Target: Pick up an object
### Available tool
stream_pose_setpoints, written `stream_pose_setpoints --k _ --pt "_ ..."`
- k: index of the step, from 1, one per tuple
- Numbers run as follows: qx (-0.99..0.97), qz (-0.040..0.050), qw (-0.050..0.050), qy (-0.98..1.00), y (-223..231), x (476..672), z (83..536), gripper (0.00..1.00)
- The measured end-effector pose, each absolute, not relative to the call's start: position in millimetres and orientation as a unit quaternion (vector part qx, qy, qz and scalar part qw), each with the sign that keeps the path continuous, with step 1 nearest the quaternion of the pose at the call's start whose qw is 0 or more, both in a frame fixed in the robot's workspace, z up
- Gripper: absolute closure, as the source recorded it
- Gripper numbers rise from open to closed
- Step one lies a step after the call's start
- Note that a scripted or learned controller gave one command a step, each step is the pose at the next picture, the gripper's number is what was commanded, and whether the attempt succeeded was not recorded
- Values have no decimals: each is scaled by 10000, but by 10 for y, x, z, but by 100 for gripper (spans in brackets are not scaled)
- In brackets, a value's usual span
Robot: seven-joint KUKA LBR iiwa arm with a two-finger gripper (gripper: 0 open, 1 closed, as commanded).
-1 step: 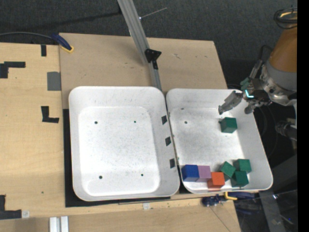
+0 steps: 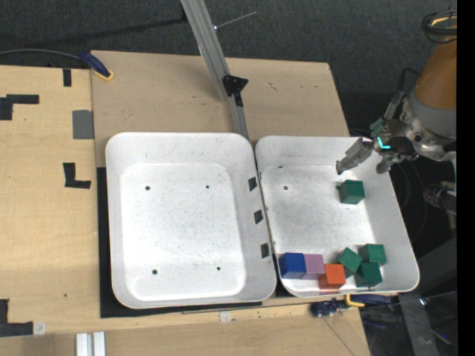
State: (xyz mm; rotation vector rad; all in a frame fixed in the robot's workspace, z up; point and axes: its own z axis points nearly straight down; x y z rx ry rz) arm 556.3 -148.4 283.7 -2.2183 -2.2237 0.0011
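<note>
White bin [image 2: 386, 199], matte green cube [image 2: 351, 192], pincer [image 2: 367, 158] above

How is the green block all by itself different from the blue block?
Colour: the lone green block is green, and the blue block is blue.
Place: the lone green block sits by itself in the upper part of the right bin, near the gripper. The blue block sits at the bin's near edge, right beside a purple block.
Both are small cubes of about the same size, lying in the same bin.
</note>
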Motion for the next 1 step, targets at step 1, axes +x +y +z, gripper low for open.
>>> stream_pose_setpoints --k 1 --pt "-7069 20 19 -7073 -1500 5576 2398 0"
